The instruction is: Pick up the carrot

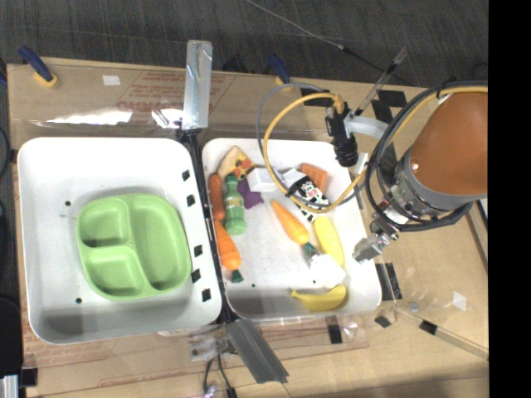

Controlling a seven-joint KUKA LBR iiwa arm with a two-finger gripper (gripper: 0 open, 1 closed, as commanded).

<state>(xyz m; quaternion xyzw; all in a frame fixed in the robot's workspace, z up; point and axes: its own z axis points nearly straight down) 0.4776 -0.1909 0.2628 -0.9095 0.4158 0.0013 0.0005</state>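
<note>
Orange and tapered, the carrot lay near the middle of the right bin, slanting from upper left to lower right, with nothing gripping it. Just beside its lower end sat a yellow corn cob, and a banana curved along the bin's near edge. Along the bin's left wall stood a row of toys: a green bottle, a second orange carrot-like piece below it and a purple piece above. A small black-and-white toy rested toward the far right corner.

The left bin carried a green divided plate, lying flat toward its middle.

The grey arm with its orange band hung over the right edge of the right bin, trailing a yellow cable that looped over the far side. The tool sat low beside the bin's right wall, apart from the carrot; whether it was spread or pressed together I could not tell, since it was small and partly hidden by the arm.

Both bins rested side by side on the brown counter.
</note>
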